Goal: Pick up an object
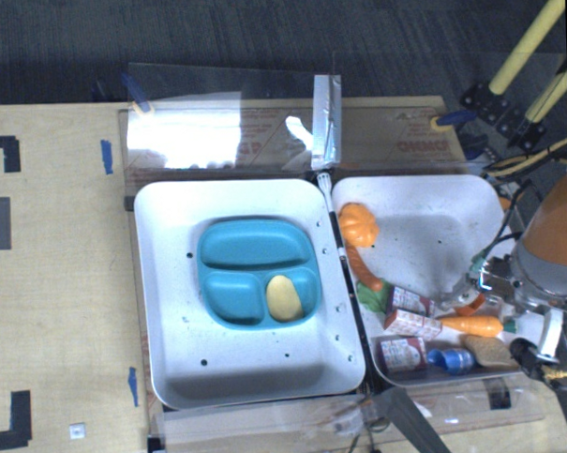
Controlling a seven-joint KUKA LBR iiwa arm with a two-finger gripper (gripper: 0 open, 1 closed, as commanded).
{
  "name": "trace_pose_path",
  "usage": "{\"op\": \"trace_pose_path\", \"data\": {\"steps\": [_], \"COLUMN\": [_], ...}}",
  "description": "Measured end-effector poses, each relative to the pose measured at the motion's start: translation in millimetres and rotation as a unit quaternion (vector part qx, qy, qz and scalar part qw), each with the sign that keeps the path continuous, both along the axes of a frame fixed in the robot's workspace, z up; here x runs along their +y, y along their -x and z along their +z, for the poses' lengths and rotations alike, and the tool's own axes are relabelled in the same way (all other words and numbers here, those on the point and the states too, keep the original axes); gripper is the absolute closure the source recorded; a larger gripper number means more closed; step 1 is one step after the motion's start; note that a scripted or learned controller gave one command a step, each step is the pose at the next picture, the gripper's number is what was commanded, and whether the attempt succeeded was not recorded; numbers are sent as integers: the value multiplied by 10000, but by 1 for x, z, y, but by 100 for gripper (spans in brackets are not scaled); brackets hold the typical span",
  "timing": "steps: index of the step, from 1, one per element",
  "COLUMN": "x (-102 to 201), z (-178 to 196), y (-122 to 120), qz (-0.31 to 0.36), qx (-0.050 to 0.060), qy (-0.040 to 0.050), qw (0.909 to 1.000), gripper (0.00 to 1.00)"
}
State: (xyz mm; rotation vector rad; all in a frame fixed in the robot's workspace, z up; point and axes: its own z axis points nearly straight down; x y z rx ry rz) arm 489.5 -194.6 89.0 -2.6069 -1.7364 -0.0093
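Note:
The right bin (423,201) holds a jumble of objects. An orange pumpkin-like toy (357,224) lies at its upper left. An orange carrot (475,326) lies near the front right, with a red-and-white packet (406,303), another packet (402,352) and a small blue bottle (452,360) beside it. My gripper (500,291) hangs low over the right side of this bin, just above the carrot's right end. Nothing is visibly held. The left bin (165,301) carries a blue divided tray (238,270) with a yellow oval object (284,297) in its lower right compartment.
The divider wall (341,265) between the two bins runs down the middle. A clear plastic sheet (223,130) and a metal bracket (327,120) stand behind the bins. Cables and yellow poles (529,41) crowd the upper right, close to the arm (552,247).

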Motion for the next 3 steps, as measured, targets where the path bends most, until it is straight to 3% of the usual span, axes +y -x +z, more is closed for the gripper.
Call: {"op": "trace_pose_path", "data": {"steps": [1, 2, 3], "x": [12, 12, 12], "z": [-1, 9, 9], "y": [8, 7, 7], "qz": [108, 98, 97], "qx": [-38, -57, -54], "qy": [67, 77, 75], "qw": [9999, 9999, 9999], "gripper": [0, 100, 0]}}
